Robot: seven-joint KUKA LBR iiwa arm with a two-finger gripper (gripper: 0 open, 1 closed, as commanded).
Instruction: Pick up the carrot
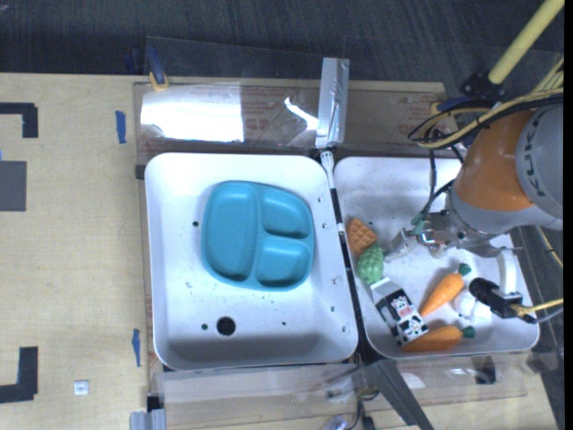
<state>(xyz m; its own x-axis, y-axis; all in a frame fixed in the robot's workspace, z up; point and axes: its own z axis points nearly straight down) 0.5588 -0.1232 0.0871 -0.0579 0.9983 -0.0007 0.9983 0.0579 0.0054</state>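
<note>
Hovering end effector [423, 234] above right bin [394, 179], apart from carrot [443, 293].

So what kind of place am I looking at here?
Most likely a robotics test bench in a lab: a robot arm reaches over two white bins, one holding a blue plate, the other toy food such as a carrot.

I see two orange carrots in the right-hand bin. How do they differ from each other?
The upper carrot lies slanted, its green top toward the arm; the lower carrot lies nearly level along the bin's near wall. The lower carrot touches the black-and-white toy; the upper sits just clear. Both are orange with green tops.
</note>
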